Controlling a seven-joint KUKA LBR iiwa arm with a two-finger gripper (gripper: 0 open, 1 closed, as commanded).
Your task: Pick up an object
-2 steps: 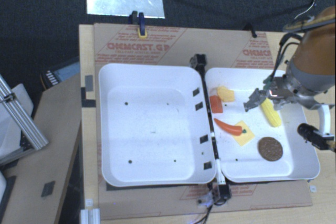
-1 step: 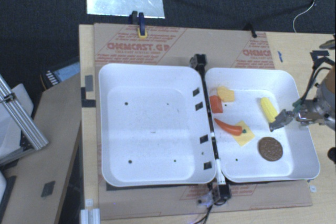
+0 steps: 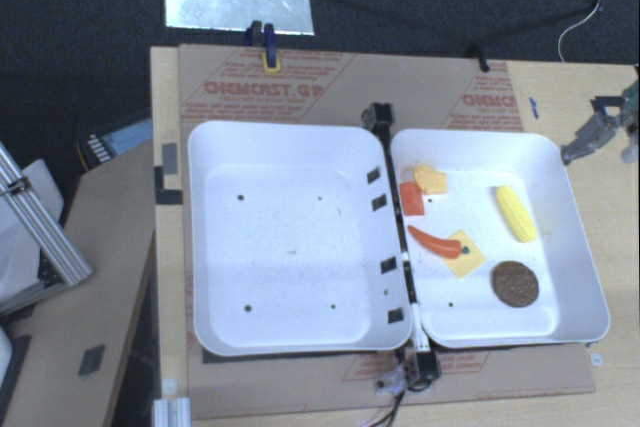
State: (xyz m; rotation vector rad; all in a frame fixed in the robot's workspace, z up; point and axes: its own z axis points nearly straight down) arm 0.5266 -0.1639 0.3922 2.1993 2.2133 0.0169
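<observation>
Hovering gripper (image 3: 600,137) at the right edge, beyond the right bin (image 3: 575,215)
Its fingers are too small to tell whether they are spread or closed; the nearest item, a corn cob (image 3: 515,213), lies in that bin, below-left and well apart

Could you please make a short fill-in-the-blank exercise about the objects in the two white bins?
1. The yellow corn cob lies in the ____ shallow white bin as the camera sees it.
2. The round flat patty near that bin's front is ____ in colour.
3. The long chili pepper resting partly on the flat yellow slice is ____ in colour.

Missing words: right; brown; red
</observation>
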